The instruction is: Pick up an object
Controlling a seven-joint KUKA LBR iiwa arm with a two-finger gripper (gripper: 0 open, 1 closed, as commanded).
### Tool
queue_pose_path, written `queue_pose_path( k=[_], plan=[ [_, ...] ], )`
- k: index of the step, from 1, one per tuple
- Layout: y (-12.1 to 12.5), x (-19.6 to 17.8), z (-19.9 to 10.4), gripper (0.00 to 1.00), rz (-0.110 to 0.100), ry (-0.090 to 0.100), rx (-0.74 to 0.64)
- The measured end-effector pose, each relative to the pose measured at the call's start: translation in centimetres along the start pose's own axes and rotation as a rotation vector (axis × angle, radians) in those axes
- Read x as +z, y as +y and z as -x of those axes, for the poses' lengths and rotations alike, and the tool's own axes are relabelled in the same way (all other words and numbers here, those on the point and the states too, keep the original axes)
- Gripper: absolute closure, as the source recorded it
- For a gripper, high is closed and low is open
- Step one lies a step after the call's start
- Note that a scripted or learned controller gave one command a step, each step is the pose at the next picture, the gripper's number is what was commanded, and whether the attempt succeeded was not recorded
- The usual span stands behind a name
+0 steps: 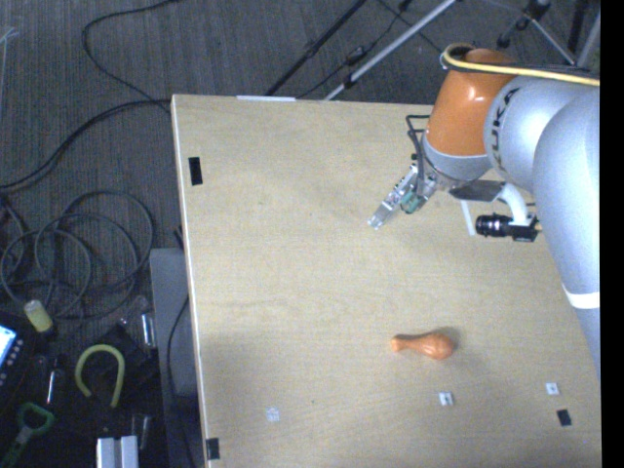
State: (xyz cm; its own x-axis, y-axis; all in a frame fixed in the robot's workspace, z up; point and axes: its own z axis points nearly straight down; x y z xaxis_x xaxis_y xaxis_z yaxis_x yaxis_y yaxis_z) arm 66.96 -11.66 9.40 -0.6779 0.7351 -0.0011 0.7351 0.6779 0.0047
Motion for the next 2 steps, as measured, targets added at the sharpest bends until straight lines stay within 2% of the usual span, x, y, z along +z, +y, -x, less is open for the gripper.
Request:
queue_pose_path(
  k=[1,2],
  plan=[
    [3.9,-9.0,-7.3,1.00,-0.002,0.001,0.010],
    [2.8,-10.6,-4.8,1.00,-0.005,-0.001,0.262]
  ],
)
